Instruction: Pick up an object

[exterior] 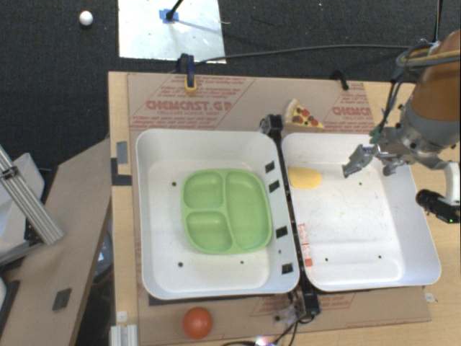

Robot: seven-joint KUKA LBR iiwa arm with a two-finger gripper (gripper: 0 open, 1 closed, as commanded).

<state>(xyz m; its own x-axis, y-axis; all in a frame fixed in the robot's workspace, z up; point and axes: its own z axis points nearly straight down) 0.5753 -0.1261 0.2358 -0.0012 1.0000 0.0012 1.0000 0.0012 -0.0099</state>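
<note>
A pale yellow, smooth oval lump (305,178) lies in the right bin (374,265); the pincer (358,161) hangs beside it, grip state unclear.

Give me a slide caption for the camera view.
Gripper hovers over right white bin near yellow oval object.

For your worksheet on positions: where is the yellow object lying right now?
The yellow object lies in the right bin, near its upper left corner, beside the divider, left of the claw.
</note>
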